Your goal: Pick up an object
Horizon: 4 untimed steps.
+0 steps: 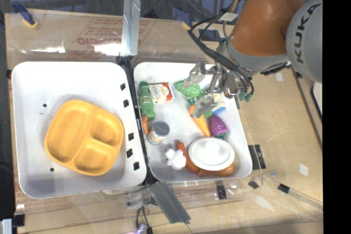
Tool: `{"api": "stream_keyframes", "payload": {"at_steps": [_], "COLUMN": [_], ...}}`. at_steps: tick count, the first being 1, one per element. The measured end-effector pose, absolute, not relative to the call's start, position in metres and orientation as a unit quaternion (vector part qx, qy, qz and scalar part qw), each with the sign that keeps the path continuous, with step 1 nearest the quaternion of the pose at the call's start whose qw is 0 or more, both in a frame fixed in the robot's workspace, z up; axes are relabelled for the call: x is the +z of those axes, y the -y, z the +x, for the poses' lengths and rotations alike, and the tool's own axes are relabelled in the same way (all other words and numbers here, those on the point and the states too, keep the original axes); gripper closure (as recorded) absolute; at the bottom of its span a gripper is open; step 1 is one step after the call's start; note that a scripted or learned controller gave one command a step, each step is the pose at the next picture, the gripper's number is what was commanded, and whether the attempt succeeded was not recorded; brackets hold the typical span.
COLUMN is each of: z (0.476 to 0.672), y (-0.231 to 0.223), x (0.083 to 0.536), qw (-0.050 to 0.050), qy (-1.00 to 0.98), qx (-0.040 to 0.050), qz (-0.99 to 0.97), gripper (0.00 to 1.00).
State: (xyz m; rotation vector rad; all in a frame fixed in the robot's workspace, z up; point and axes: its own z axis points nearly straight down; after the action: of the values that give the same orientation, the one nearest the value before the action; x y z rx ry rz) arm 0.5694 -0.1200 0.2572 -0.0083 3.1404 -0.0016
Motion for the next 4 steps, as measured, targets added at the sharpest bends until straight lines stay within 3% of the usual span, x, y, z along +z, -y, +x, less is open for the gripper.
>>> {"api": "stream_keyframes", "payload": {"at_steps": [1,2,3,4], "z": [0.516,0.485,0.489,0.535], "y": [0.144,0.138,0.104,0.104], "x": [0.129,0.091,0.092,0.093], "qw": [-0.003,0.000,-0.001,0.002], "qy": [-1.000,-0.999,-0.998,-0.995], "qx": [0.0011,0.0004,0.0000,-0.0020], "qz": [-0.010,0.035,0.070,0.097], "gripper": [0.00,0.00,0.00,0.00]}}
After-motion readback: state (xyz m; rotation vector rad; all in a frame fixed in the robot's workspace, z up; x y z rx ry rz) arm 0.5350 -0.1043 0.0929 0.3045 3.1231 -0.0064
